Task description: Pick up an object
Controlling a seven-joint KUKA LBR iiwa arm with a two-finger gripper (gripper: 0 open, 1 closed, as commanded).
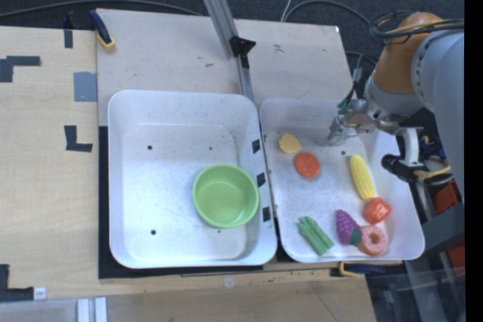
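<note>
My gripper (337,133) hangs low over the back of the right bin (302,113), reaching in from the right below the orange wrist band. Nothing shows between its fingers. Toy foods lie in this bin: a yellow piece (289,143) and a red tomato (307,165) just left of and in front of the gripper, a corn cob (362,176) to its front right, a red-orange pepper (377,210), a pink doughnut (373,239), purple grapes (346,225) and a green vegetable (315,234) near the front.
The left bin (136,162) holds a green bowl (225,195) at its front right. A grey metal pole (219,4) slants up from the bins' back divide. Cables loop behind the right bin.
</note>
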